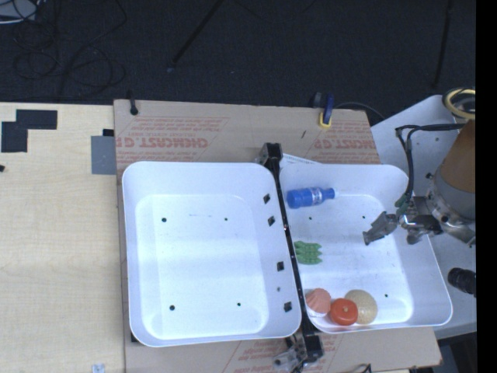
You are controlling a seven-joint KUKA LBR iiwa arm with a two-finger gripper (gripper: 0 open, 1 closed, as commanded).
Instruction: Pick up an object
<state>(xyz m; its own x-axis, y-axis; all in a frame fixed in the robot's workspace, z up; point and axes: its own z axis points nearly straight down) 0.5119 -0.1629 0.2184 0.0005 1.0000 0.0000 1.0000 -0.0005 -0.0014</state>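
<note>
Gripper hangs over the right bin, jaws state indiscernible, well apart from blue bottle, likely staged before picking.

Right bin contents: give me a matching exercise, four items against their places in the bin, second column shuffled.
Items:
1. blue bottle
2. green toy
3. red round piece
4. claw

Places:
A. near corner, between two pale round pieces
B. far end, lying on its side
C. over the right side of the bin
D. beside the divider, midway along

Pairs: 1-B, 2-D, 3-A, 4-C
</note>
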